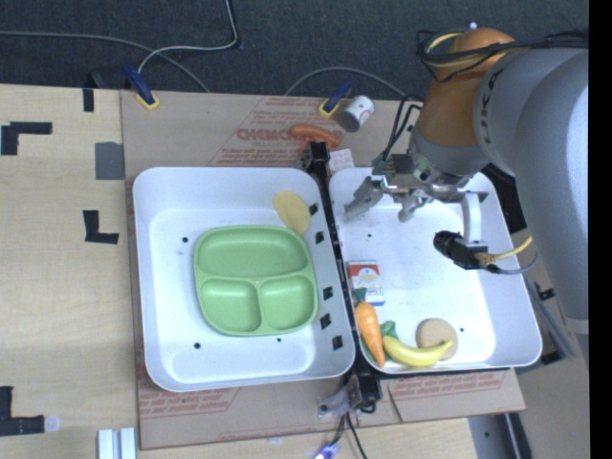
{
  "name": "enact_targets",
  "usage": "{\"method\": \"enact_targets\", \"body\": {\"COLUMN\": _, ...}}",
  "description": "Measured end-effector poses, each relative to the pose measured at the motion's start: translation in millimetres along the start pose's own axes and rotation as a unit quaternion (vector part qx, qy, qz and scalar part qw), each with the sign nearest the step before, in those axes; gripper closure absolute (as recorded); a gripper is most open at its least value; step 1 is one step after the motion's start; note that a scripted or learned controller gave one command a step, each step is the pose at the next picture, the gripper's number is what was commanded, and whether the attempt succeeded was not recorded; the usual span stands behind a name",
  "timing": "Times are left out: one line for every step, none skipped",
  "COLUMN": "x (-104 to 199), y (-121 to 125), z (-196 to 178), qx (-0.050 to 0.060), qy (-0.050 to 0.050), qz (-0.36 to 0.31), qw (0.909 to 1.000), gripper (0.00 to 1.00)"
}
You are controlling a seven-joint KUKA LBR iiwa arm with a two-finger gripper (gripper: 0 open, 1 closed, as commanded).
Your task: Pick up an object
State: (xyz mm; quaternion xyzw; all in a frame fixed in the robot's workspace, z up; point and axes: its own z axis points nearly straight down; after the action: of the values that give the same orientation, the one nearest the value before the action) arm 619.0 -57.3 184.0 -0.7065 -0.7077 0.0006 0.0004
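The gripper (pixel 387 202) hangs over the far part of the right bin (pixel 497 256), at about twelve o'clock of that bin's floor. Its two grey fingers (pixel 361 199) are spread apart with nothing between them, so the jaws stand open and empty.

The candidates to pick lie toward six o'clock of the right bin, well apart from the gripper. A toy carrot (pixel 369 331) lies along the dividing wall, a banana (pixel 417 352) curves along the near wall just beside it, and a tan, potato-like piece (pixel 435 332) touches the banana's upper side. A small printed carton (pixel 366 282) lies flat near the divider, between the gripper and the carrot, and is the nearest thing.

In the left bin (pixel 163 256) a green divided plate (pixel 255 280) takes up the middle, with a pale yellow, lemon-like piece (pixel 293 210) at about one o'clock of it.

To do this step well, I would choose a thing with free sides. The carton seems the easiest reach, though it lies flat and thin. The carrot, banana and tan piece crowd each other and the walls, so the fingers should straddle the narrow width of one item and come straight down.
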Motion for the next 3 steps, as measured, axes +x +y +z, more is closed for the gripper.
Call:
{"method": "enact_targets", "body": {"x": 0.0, "y": 0.0, "z": 0.0, "qx": 0.0, "qy": 0.0, "qz": 0.0, "qw": 1.0, "gripper": 0.0}}
{"method": "enact_targets", "body": {"x": 0.0, "y": 0.0, "z": 0.0, "qx": 0.0, "qy": 0.0, "qz": 0.0, "qw": 1.0, "gripper": 0.0}}
{"method": "enact_targets", "body": {"x": 0.0, "y": 0.0, "z": 0.0, "qx": 0.0, "qy": 0.0, "qz": 0.0, "qw": 1.0, "gripper": 0.0}}
